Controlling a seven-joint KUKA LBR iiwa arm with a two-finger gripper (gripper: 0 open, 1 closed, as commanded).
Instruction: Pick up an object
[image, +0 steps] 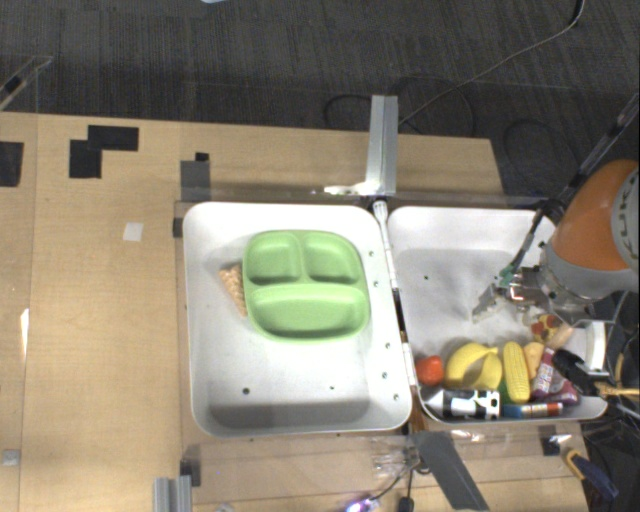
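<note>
The green three-compartment plastic tray (304, 284) half hides a tan textured item (233, 288); the end effector (497, 296) hangs released above the right white bin (440, 250).

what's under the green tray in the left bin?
A tan, speckled item pokes out from under the green tray at its left edge. How far it extends underneath is hidden.

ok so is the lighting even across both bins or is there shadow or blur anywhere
Camera view: not even; a grey shadow darkens the left bin's lower floor below the green tray; the right bin is bright and slightly washed out; the claw looks soft and small; the toys stay readable.
</note>
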